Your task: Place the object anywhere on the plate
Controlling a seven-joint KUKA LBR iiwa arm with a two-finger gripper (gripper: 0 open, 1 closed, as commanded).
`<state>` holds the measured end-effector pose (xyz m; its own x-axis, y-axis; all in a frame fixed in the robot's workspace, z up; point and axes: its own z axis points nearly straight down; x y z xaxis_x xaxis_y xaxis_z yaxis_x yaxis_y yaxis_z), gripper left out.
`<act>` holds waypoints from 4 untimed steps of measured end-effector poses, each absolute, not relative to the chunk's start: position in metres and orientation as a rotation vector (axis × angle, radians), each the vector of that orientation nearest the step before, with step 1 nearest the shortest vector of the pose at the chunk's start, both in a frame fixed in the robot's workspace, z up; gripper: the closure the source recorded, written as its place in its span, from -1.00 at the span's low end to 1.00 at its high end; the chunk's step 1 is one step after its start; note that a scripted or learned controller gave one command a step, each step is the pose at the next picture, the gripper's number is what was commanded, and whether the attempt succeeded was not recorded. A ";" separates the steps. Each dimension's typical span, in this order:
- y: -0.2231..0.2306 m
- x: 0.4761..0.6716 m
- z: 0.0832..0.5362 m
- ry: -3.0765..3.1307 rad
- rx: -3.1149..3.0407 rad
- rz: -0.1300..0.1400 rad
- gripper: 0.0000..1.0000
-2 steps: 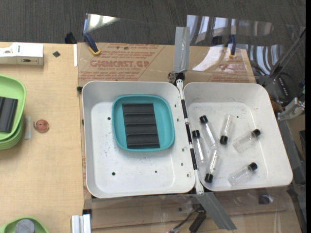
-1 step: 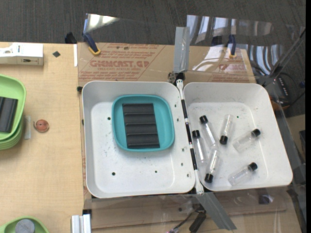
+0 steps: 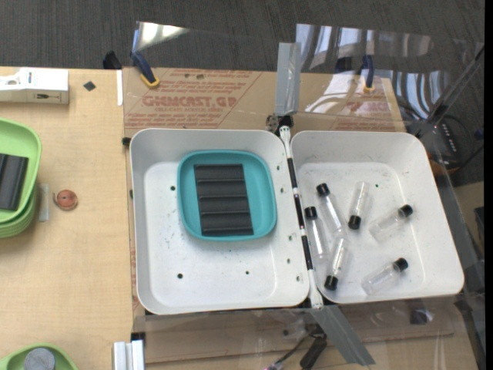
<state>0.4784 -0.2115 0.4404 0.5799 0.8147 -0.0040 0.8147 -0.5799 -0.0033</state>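
plate (image 3: 266, 206) centred in left bin (image 3: 154, 268), bare floor all round | vials (image 3: 339, 222) scattered in right bin (image 3: 431, 206) | fingers: cannot tell

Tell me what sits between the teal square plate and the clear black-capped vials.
In the camera view, the two white bins' adjoining rims separate the teal plate from the vials.

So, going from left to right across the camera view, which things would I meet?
Green tray → small reddish disc → left white bin → teal plate → right white bin holding the clear vials.
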 end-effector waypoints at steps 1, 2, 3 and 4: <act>-0.215 0.478 0.440 -1.244 -2.884 0.007 -1.00; -0.218 0.478 0.441 -1.076 -2.951 0.005 -1.00; -0.220 0.478 0.441 -0.842 -3.027 0.005 -1.00; -0.222 0.478 0.441 -0.629 -3.078 0.003 -1.00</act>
<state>0.4778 -0.2224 0.4412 0.9199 0.3923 -0.0023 0.3923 -0.9199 0.0000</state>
